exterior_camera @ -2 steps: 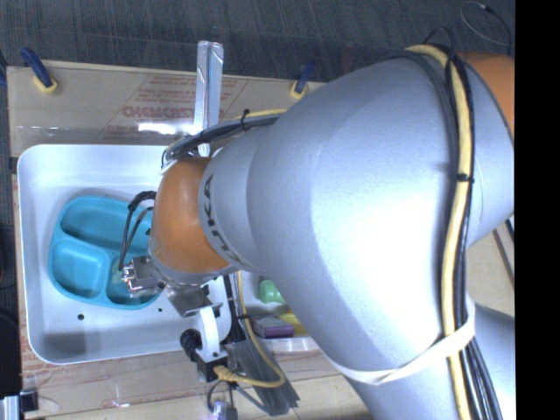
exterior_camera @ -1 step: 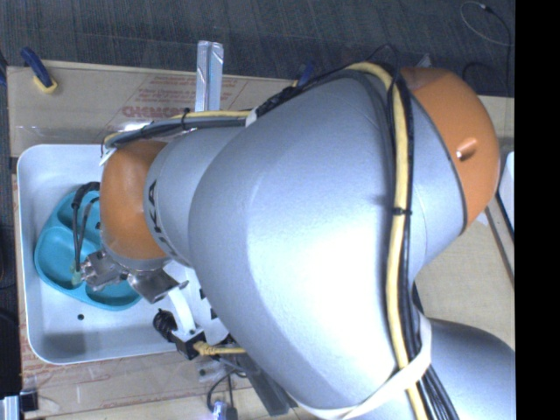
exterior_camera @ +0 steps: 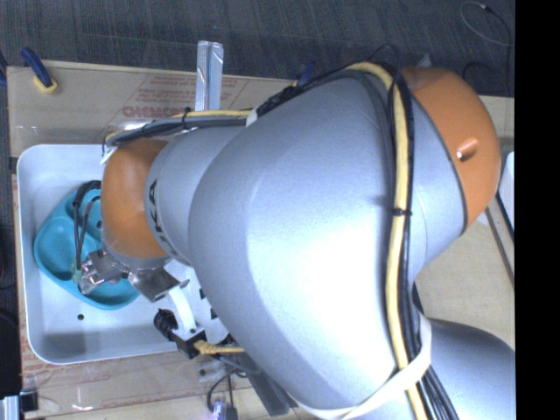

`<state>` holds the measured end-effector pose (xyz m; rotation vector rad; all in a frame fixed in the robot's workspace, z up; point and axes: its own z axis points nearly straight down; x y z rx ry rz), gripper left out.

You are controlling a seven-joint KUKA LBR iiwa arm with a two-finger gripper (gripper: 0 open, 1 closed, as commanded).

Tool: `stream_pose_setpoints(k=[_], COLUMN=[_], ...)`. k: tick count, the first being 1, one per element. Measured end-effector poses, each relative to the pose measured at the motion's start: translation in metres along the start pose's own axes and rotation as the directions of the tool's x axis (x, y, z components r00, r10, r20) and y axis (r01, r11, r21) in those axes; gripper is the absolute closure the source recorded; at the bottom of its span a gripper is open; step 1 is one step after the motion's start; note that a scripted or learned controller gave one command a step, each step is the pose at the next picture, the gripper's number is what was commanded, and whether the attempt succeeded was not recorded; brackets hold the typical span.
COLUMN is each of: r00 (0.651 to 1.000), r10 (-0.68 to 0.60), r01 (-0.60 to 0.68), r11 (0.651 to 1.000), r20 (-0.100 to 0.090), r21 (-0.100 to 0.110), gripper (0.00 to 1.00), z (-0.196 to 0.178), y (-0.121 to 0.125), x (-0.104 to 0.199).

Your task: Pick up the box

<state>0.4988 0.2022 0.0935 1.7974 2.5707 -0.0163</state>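
You are looking down at a slant from above the bench, the arm [exterior_camera: 332, 234] crowding close, hiding much of the left bin [exterior_camera: 39, 234].

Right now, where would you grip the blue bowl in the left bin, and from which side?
Probably take the blue bowl by its left rim, from above: that thin curved edge lies bare, while the arm covers its right side.

The grey arm [exterior_camera: 332, 243] loomed large from the right — its orange band [exterior_camera: 127, 204] low at the left, wrist angled down, gripper end hidden.
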Motion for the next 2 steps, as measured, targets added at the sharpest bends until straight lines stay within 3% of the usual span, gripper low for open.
stream_pose_setpoints(k=[1, 2], r00=[0.992, 1.0], r10=[-0.125, -0.017], r01=[0.125, 0.017], r11=[0.992, 1.0], r20=[-0.011, -0.01], r21=[-0.007, -0.005], gripper=[0.0, 0.0], z=[0.0, -0.097], y=[-0.002, -0.034], x=[-0.074, -0.161])
